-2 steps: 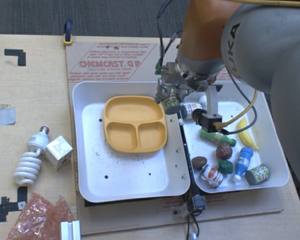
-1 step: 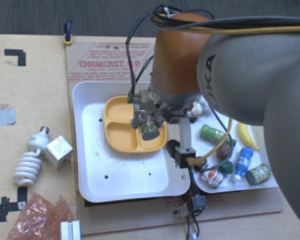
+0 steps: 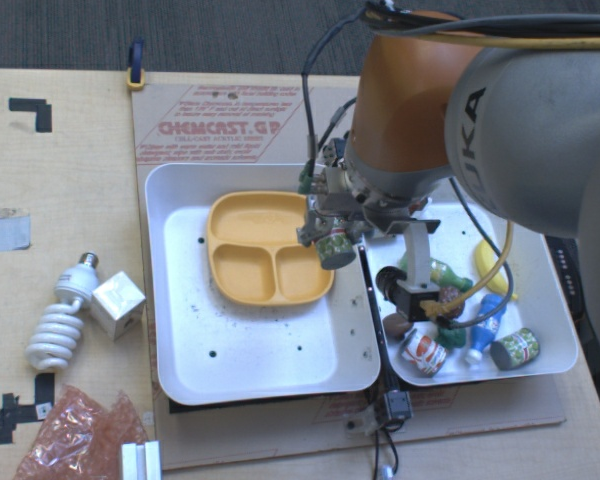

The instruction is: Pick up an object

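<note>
Arm wrist point(image 3: 410, 118) nearest lens. Gripper point(image 3: 332, 243) hovers at yellow tray point(image 3: 265, 248) right edge, small green object point(image 3: 335, 251) at its tip; jaws state: can't tell. Toy pile point(image 3: 460, 318) lies right of tray, in right bin point(image 3: 555, 353).

two white bins point(image 3: 180, 298), one yellow tray point(image 3: 250, 248), one bulb point(image 3: 62, 313)

the grey arm point(image 3: 520, 118) reaches in from the right, pincer point(image 3: 332, 240) pointing down
</note>
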Robot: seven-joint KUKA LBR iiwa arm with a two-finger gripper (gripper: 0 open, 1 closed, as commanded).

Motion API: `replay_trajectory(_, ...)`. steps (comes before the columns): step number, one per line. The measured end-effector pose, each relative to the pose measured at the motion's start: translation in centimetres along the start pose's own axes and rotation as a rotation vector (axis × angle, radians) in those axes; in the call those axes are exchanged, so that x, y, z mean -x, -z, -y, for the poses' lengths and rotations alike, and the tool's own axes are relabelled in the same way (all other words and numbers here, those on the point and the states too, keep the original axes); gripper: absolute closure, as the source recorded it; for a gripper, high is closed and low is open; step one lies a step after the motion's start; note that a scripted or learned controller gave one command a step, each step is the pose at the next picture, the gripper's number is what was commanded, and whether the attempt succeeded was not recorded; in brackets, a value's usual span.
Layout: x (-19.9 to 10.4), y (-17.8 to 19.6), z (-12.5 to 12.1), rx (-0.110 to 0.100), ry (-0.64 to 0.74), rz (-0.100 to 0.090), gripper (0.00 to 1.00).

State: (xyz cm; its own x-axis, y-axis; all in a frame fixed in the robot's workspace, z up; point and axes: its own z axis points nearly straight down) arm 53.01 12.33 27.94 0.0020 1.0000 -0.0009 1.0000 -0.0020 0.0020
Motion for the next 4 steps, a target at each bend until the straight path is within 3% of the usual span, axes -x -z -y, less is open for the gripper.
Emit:
replay_trajectory(1, 1.1, -0.8, -4.2, -0.002, -0.001, 0.001, 1.0)
replay_trajectory(2, -4.6, 0.2, -4.1, -0.003, 0.004, 0.0, 1.0)
replay_trajectory(3, -4.6, 0.3, -4.1, -0.002, 0.004, 0.0, 0.0)
replay_trajectory(4, -7.5, -15.1, -8.3, -0.004, 0.004, 0.001, 0.0)
